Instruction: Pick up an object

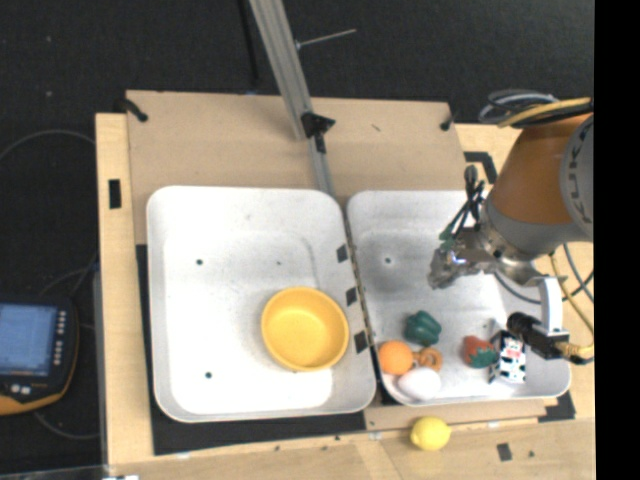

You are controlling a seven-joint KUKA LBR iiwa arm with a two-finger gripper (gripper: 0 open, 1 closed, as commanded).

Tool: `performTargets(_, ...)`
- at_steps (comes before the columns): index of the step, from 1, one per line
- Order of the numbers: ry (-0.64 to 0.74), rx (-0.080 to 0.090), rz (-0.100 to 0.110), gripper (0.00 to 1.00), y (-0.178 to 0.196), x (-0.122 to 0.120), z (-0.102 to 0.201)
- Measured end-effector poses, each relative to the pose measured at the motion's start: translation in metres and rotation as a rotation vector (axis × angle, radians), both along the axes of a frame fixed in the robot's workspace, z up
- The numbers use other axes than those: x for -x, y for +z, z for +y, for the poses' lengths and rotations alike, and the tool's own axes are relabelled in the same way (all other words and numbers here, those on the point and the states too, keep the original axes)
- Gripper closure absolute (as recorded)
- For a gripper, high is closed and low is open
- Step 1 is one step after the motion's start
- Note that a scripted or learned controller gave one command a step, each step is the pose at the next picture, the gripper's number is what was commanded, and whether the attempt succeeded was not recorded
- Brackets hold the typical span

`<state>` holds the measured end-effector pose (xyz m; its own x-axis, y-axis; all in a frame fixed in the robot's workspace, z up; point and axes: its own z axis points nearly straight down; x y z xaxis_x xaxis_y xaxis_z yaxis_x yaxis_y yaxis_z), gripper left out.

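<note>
A slanted overhead look at a tan worktop (230,138) carrying two shallow white bins side by side. The left bin (230,238) holds a yellow bowl (305,328), upright, near its lower right corner. The right bin (400,228) holds a cluster of small things along its lower edge: a green pepper (423,325) standing a little above the others, an orange ball (396,357) just below it, a white egg-shaped piece (420,383) touching the ball's lower right side, a small orange ring-like piece (432,359) beside the ball, a red and green item (477,349) further right, and next to that a small black and white toy (510,360) (any writing on it is too small to read). A yellow lemon (430,433) lies outside the bins on the worktop, just below the right bin's lower rim. The grey arm with its orange band (535,173) reaches in from the right, and its pincer (445,268) hangs over the middle of the right bin, above and apart from the pepper. Nothing sits between its tips, though whether they are spread or closed cannot be told from here. A grey metal pole (285,53) slants up from the top of the worktop, and a handheld pendant with a blue screen (30,353) lies off to the left.
</note>
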<state>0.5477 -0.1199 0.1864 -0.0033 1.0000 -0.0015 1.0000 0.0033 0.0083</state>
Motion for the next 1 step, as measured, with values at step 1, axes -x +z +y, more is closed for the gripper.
performTargets(1,0.001,-0.001,0.001,1.00,0.0394,-0.0021,-0.0006)
